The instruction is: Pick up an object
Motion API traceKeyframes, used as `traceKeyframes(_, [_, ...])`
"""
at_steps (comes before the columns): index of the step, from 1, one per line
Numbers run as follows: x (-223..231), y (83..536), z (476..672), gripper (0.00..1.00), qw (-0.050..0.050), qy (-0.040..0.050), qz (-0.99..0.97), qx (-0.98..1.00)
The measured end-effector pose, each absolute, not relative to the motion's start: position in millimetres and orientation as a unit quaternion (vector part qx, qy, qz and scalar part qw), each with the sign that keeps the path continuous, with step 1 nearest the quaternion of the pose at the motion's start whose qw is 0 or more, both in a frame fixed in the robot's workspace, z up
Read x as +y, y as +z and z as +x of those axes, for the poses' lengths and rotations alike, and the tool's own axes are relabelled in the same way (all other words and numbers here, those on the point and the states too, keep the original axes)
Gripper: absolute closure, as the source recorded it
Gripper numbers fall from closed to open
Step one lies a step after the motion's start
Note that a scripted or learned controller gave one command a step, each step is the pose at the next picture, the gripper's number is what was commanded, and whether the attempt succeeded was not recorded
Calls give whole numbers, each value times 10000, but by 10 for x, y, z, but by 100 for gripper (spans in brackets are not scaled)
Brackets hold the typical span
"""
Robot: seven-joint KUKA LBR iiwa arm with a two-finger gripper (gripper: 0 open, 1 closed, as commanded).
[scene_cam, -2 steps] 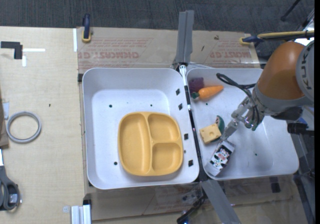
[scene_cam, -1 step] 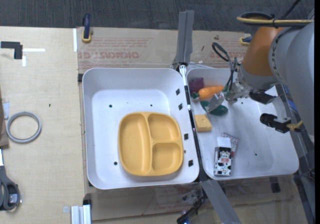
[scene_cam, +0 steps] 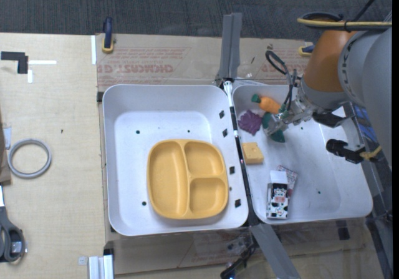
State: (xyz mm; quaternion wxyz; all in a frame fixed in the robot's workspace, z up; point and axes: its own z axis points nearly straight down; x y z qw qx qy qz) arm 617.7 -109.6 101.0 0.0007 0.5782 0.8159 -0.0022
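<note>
My gripper is low in the back left part of the right bin, reaching in from the right. Its tip sits against a teal object, with an orange toy with a green tip just behind it. A purple crumpled object lies to the gripper's left. Nearer the front along the left wall is a yellow sponge block. A black-and-white packet lies at the bin's front. The arm hides part of the teal object.
The left bin holds a yellow divided plate. A grey divider stands behind the bins. On the bench at left lie a grey ring and scissors. Cables hang beside the wrist.
</note>
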Motion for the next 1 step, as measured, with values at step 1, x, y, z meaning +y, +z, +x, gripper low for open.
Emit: traceKeyframes(1, [-252,2504,6595,100,12,-6,5654,8248])
